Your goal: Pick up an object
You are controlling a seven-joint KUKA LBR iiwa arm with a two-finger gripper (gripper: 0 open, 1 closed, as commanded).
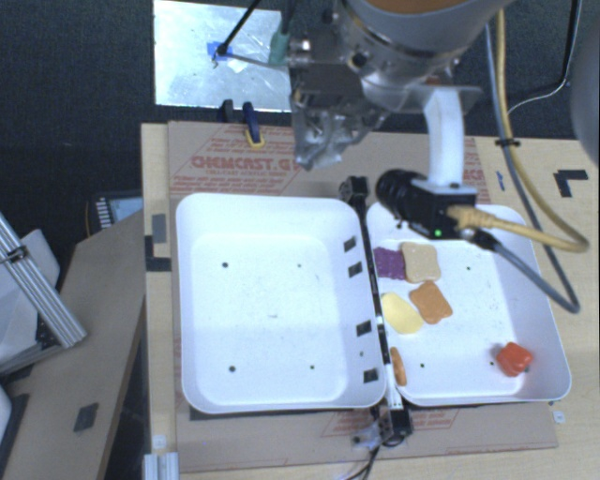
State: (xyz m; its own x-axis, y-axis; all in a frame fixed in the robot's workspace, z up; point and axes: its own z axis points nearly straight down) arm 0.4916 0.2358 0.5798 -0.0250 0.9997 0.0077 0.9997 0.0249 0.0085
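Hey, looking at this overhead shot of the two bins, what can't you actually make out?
- End effector, camera view: blurred, so finger state is unreadable.
- Grey arm: cut off by the top edge.
- Small orange piece by the divider of the right white bin: too small to identify.
- Purple flat piece: partly covered by the tan flat piece.

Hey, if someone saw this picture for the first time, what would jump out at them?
The big grey arm looming over the top, its gripper hanging above the bench behind the bins. Then the small cluster of colourful pieces in the right bin, especially the red-orange piece alone near its front corner.
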